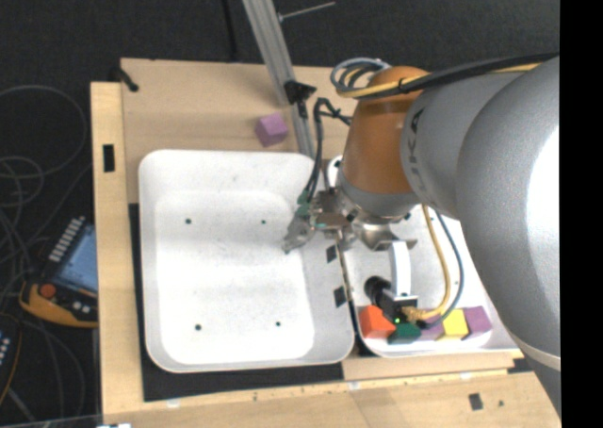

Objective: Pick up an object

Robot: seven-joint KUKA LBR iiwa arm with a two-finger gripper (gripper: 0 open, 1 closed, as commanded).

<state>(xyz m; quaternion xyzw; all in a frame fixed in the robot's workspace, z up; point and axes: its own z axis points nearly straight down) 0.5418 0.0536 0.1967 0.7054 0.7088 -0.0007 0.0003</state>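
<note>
Several small blocks lie at the near end of the right bin (490,346): an orange one (376,321), a green one (406,333), a yellow one (456,324) and a purple one (478,319). The arm covers most of that bin. My gripper (299,232) hangs over the right rim of the left bin (165,256), up and to the left of the blocks and apart from them. Nothing shows in its grasp.
A purple cube (272,129) sits on the wooden bench behind the left bin, outside both bins. A slanted metal post (273,49) rises just behind the gripper. Cables and a hand-held controller (66,275) lie off the bench at the left.
</note>
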